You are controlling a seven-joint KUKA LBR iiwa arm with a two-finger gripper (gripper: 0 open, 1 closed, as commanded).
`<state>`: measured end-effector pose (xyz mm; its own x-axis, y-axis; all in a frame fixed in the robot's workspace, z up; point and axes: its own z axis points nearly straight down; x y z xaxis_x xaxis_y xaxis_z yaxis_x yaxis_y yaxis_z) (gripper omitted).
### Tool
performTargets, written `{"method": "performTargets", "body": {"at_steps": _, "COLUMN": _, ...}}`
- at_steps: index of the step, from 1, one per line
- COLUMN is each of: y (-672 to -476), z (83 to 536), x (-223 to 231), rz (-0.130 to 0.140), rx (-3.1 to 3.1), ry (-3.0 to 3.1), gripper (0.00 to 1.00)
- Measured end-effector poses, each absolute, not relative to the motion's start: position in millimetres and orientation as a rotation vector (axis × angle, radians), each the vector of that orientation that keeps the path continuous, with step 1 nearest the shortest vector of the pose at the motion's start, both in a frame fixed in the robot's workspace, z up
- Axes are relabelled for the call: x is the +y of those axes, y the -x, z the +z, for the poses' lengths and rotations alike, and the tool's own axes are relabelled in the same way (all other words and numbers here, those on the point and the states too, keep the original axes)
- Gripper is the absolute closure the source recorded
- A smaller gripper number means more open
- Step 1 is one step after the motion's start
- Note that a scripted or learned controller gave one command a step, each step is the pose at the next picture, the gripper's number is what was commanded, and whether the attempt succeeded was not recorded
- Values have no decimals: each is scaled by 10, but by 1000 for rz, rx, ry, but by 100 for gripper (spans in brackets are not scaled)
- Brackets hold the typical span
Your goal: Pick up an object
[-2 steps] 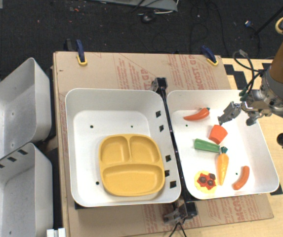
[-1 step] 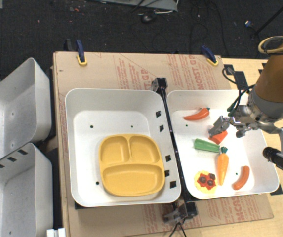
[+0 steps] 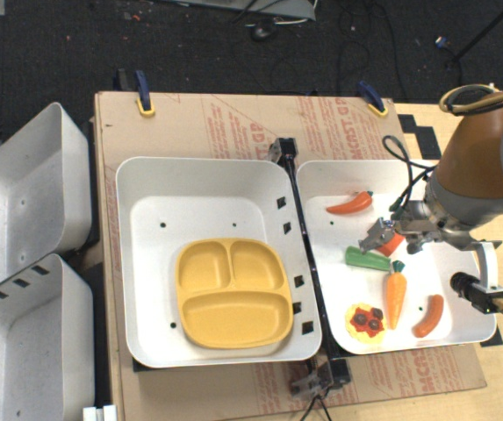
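In the right bin (image 3: 321,182), my gripper (image 3: 392,234) hangs low over the middle, right above a small red-orange piece (image 3: 392,245) that peeks out beneath it. A green stick-shaped toy (image 3: 367,259) lies just to its left and touches that spot. An orange carrot (image 3: 395,295) lies below the gripper, pointing down. A red chili pepper (image 3: 349,203) rests toward the back left. Near the front right lies a reddish sausage (image 3: 428,315). A yellow disc with dark berries (image 3: 366,321) sits at the front. The grey arm with its orange band (image 3: 484,152) comes in from the right.
The left bin (image 3: 146,182) holds a yellow divided plate (image 3: 233,292). A black divider (image 3: 302,244) runs between the two bins. Two white tubs (image 3: 23,235) stand off the bench to the left. Cables hang near the arm's wrist.
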<state>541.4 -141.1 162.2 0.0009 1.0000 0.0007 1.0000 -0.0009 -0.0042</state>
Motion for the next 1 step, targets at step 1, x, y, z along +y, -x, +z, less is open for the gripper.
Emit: {"method": "performTargets", "body": {"at_steps": 1, "y": -5450, "z": 1185, "x": -1388, "rz": 3, "rx": -2219, "ry": 2221, "gripper": 0}}
